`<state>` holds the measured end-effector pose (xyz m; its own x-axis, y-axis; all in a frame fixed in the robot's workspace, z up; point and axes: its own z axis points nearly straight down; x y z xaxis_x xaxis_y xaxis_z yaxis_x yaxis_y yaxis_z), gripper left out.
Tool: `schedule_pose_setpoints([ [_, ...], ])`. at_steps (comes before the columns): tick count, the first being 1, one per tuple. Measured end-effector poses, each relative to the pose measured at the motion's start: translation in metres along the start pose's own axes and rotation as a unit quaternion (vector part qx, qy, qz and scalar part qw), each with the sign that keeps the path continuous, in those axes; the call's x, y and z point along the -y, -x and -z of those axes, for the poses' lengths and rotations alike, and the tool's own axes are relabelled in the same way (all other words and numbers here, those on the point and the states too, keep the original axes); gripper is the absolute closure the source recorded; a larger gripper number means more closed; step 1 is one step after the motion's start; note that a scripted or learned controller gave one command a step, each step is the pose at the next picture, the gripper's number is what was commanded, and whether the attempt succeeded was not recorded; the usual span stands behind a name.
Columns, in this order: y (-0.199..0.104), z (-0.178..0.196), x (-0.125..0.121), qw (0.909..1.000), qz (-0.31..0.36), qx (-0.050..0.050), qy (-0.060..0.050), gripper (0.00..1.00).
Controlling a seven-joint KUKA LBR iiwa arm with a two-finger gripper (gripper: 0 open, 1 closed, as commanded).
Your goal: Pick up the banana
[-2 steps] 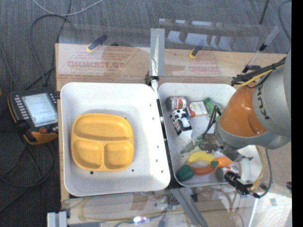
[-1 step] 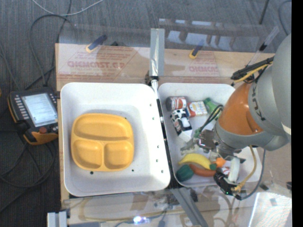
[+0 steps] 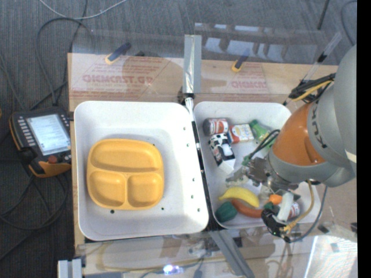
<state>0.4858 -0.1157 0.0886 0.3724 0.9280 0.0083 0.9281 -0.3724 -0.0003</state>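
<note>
Orange-banded wrist of mine over the right bin (image 3: 204, 172), my hand (image 3: 250, 174) low just above the banana (image 3: 240, 197) — grip state I cannot tell, banana beside a green vegetable (image 3: 226, 211) and carrot (image 3: 250, 211), yellow tray (image 3: 125, 173) in the left bin (image 3: 81, 213).

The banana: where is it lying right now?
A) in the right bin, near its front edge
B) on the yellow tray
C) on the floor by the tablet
A: the banana lies in the right bin, near its front edge, beside green and orange toy food.
</note>
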Motion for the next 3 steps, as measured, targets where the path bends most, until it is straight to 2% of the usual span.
schedule_pose_setpoints([
  [1,0.0,0.008,0.0,1.0,0.0,0.002,0.0,1.0],
  [2,0.0,0.008,0.001,1.0,0.0,0.002,-0.001,0.0],
  [3,0.018,0.0,-0.01,0.9901,-0.14,0.0,0.003,0.0],
])
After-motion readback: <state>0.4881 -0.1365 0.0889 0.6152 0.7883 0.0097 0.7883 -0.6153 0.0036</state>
